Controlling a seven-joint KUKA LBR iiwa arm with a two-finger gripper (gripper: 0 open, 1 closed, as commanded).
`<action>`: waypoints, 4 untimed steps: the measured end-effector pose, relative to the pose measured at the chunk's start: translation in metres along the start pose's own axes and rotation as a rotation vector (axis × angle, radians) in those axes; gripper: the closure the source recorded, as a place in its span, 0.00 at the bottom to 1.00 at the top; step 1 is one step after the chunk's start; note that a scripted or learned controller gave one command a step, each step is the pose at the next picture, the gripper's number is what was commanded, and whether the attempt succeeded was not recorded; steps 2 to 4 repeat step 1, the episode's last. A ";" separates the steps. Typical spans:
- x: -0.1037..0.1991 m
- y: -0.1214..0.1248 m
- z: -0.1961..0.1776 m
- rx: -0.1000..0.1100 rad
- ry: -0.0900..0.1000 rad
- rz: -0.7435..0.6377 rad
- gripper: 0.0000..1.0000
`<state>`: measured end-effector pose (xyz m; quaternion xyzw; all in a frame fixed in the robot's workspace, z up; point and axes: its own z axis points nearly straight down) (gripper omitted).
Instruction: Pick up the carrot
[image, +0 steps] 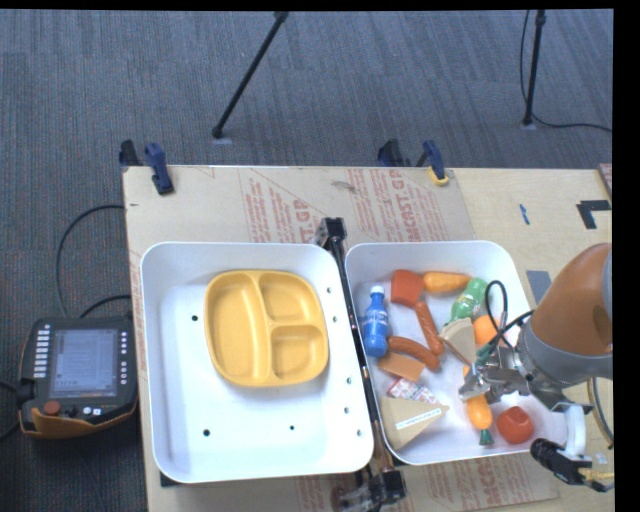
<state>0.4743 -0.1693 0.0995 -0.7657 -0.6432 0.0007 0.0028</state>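
Orange plastic is what we're after, and in the camera view we find the carrot lying in the right bin, near its front right corner, green tip pointing toward the front wall, just beside a red tomato. The gripper hangs right above the carrot's thick end, but whether it's open or closed we cannot tell from this angle. Around it we see a blue bottle, sausages and a paper card; the yellow tray sits in the left bin. We judge the carrot a light, stiff, smooth toy, likely to slip, so a pinch across its wider orange middle looks safest, away from the taper.
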 end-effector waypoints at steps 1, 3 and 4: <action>0.091 0.013 -0.152 -0.003 -0.001 0.078 1.00; 0.091 0.013 -0.152 -0.003 -0.001 0.078 1.00; 0.091 0.013 -0.152 -0.003 -0.001 0.078 1.00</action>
